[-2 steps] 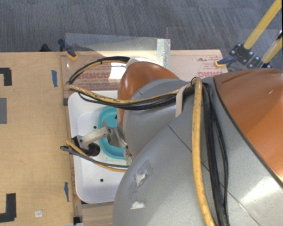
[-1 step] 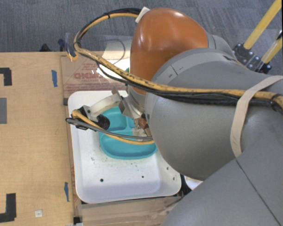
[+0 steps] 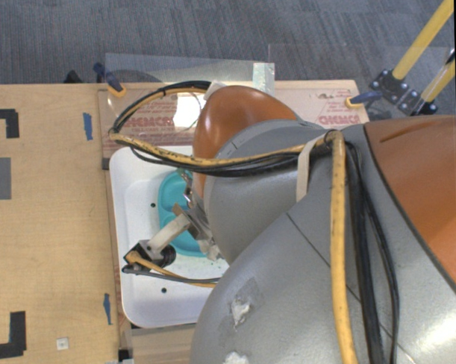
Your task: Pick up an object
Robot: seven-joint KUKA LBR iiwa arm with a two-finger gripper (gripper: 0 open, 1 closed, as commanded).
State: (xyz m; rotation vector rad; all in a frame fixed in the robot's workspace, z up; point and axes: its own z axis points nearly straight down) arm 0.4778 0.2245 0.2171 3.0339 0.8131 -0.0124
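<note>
A teal, bowl-like object (image 3: 171, 209) lies in the white bin (image 3: 131, 181), partly covered by the arm. The gripper (image 3: 193, 216) reaches down right over its right side, close against it. The big grey and orange arm hides most of the gripper and the rest of the bin, so I cannot make out whether anything is held.
The arm's grey body fills the right half of the view and hides the second bin. Wooden bench surface (image 3: 50, 221) lies to the left of the bin. Cardboard with red print (image 3: 151, 120) sits behind the bin. Yellow poles (image 3: 424, 36) stand at the top right.
</note>
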